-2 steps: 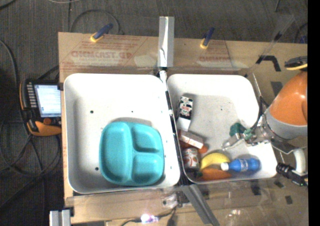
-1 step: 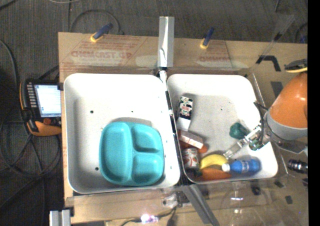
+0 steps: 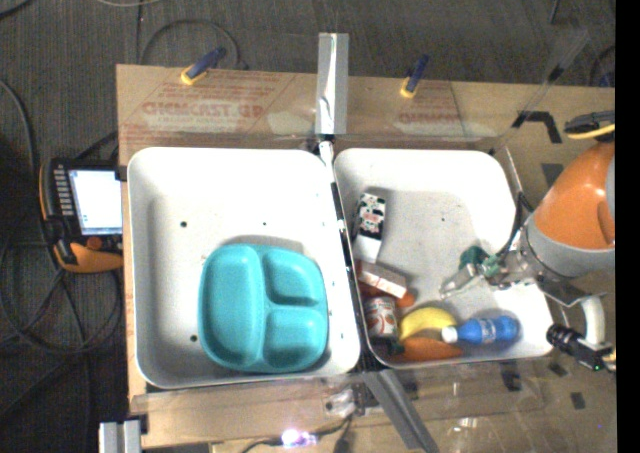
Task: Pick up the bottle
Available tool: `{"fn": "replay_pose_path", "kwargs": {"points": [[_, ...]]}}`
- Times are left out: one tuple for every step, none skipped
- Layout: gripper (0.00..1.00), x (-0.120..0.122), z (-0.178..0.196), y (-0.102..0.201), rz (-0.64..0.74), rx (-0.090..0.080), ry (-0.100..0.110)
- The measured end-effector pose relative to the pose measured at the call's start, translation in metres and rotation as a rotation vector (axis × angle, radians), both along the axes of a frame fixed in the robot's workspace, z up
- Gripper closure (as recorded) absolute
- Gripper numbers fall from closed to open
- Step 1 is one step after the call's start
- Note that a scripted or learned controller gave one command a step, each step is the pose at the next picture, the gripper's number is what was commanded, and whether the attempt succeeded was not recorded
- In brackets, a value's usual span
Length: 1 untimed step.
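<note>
Bottle (image 3: 485,330) lies just below gripper (image 3: 462,276)

Glossy blue plastic bottle (image 3: 488,330)

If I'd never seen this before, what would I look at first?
Probably the big turquoise tray with compartments, lying in the left bin. Next, the colourful pile in the near corner of the right bin: a yellow banana beside a blue bottle lying on its side. The robot's bright orange band also stands out at the right, with its gripper just above the bottle.
</note>
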<state>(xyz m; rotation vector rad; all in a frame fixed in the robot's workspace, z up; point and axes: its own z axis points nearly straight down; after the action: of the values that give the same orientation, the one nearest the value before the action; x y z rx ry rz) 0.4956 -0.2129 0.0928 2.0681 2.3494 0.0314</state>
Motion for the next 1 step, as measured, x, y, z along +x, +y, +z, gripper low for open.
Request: {"fn": "replay_pose_path", "kwargs": {"points": [[0.0, -0.0005, 0.0, -0.0005, 0.015, -0.001, 0.001]]}}
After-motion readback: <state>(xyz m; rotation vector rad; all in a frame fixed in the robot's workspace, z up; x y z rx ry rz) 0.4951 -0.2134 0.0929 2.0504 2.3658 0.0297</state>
